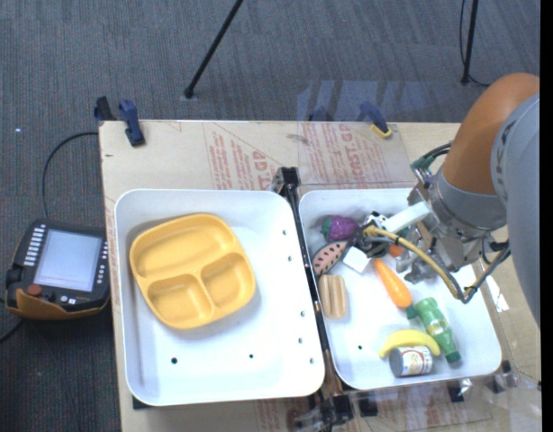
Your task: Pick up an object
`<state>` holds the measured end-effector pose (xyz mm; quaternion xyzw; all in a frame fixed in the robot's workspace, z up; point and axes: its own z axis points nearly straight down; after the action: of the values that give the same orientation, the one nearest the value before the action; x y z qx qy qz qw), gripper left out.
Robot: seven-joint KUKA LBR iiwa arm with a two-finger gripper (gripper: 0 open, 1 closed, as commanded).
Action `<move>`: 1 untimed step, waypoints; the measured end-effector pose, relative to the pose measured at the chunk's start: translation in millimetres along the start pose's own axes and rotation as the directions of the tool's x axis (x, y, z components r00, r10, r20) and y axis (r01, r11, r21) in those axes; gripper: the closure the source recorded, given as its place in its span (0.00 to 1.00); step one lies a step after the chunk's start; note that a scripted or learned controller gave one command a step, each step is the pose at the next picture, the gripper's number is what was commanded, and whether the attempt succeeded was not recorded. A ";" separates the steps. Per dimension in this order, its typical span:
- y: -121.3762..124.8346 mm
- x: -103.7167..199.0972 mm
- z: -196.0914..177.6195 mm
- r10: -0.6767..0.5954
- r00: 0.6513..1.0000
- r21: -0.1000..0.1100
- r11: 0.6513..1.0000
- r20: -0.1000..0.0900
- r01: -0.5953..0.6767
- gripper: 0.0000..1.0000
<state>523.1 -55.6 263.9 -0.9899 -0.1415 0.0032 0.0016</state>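
The right bin [479, 306] holds several toys. A purple eggplant [338, 228] lies at its far left, with a pink slice [326, 258] and a white card [355, 260] just in front of it. A tan bun [333, 296] rests by the left wall. An orange carrot [394, 283] lies in the middle. A green bottle [437, 321], a yellow banana [408, 340] and a small can [412, 362] crowd the near right corner. My gripper [419, 255] hangs low over the bin's far right part, just right of the carrot's upper end.
The left bin [285, 349] holds a yellow divided plate [192, 270]. A pendant with a screen [62, 270] lies on the floor to the left. Clamps [131, 121] grip the bench's far edge.
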 end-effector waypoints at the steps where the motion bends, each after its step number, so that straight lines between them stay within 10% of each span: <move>1: -1.8 0.2 -6.9 -0.004 1.000 0.008 1.000 0.008 0.004 1.00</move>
<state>522.9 -53.8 270.8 -0.9896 -0.1435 0.0076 0.0048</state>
